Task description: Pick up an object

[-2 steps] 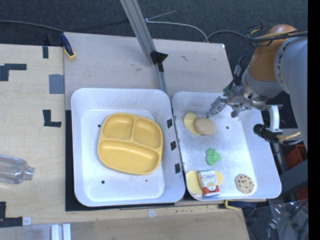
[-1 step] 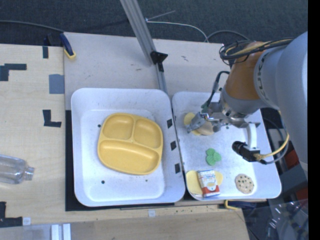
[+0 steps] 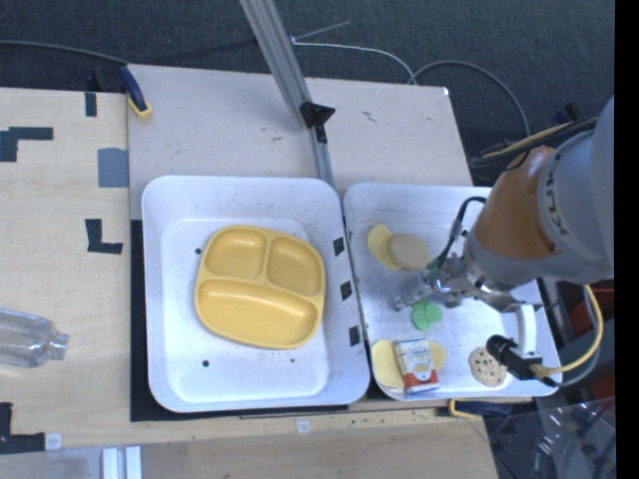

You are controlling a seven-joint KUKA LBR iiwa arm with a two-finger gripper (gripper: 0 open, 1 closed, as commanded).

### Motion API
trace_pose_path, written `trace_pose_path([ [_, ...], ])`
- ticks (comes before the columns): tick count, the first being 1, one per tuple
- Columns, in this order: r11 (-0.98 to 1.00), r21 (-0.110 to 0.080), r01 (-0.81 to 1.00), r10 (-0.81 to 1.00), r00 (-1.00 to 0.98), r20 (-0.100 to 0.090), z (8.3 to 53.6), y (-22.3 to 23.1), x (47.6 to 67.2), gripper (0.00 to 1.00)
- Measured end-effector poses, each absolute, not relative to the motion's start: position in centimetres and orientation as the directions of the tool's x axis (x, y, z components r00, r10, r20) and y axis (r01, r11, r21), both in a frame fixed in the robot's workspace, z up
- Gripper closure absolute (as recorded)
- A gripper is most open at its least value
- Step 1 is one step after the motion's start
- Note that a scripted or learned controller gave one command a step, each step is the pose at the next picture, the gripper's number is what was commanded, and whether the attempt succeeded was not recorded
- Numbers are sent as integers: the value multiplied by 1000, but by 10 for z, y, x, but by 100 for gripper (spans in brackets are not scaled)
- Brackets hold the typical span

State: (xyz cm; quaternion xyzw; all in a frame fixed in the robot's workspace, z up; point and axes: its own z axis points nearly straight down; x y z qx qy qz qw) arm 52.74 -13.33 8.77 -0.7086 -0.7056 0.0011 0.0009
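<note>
camera view: metal pincer (image 3: 412,297) low in right white bin (image 3: 454,200), small green object (image 3: 426,315) at its 5 o'clock; pincer state unclear.

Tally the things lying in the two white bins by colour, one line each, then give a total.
Yellow: 2, divided plate, small lid
Tan: 2, round piece, cookie
Green: 1, small piece
Red and white: 1, carton
Total: 6
</note>
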Motion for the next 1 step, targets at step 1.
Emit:
trace_pose_path([
  [1, 1, 9, 1000, 1000, -1, -5, 175, -181, 581, 0],
])
